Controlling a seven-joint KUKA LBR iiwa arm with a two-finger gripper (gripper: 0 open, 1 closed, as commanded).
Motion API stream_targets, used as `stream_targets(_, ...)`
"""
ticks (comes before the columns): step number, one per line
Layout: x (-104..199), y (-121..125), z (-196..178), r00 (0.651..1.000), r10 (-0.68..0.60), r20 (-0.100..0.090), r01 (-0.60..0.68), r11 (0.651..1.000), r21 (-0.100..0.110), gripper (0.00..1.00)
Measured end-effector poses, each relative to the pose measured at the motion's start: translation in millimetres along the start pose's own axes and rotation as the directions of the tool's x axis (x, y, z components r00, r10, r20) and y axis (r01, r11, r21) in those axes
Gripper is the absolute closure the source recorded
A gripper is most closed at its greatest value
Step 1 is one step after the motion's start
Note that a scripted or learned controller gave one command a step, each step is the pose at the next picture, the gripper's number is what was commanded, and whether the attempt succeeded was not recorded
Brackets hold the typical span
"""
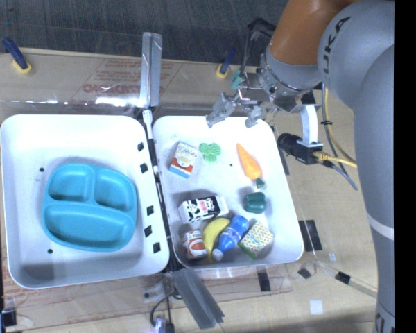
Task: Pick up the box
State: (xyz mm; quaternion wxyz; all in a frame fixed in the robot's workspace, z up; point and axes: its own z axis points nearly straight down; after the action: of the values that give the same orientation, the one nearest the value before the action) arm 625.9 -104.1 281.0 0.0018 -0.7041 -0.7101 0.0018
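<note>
Camera view: blue tray (90, 207) in left bin (14, 186), box (184, 159) untouched at right bin's (284, 214) far left, cartoon print but no readable text, gripper (234, 114) hovering above far rim, fingers spread, holding nothing, pick not started.

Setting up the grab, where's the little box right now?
The box lies in the right bin, upper left part, beside the green piece.

A brown bench (69, 75) bears two white bins (14, 186) (281, 186) side by side.
</note>
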Motion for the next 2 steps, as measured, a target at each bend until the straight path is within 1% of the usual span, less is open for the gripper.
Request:
stream_targets(1, 12.4, 26.8, 110.5, 0.998, 0.069, 0.000, -0.069, 0.998, 0.000, 0.00)
stream_targets(2, 24.1, 9.2, 89.1, 0.990, -0.138, -0.001, 0.138, 0.990, 0.000, 0.00)
